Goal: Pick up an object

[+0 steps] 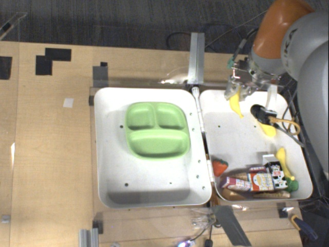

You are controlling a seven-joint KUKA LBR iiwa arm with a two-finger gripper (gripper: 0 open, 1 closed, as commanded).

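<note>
A yellow piece (235, 106) is being dangled at the gripper (239, 89) — pinched between the fingers, it seems — over the right bin's (226, 138) back corner. More items are being kept along that bin's front; a green tray (157, 129) is being held in the left bin (110, 153).

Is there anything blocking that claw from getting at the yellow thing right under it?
Nothing visible does. The gripper hangs at the far end of the right bin, right above the yellow object, with no other item between them. The remaining items are piled at the bin's near edge, apart from it.
</note>
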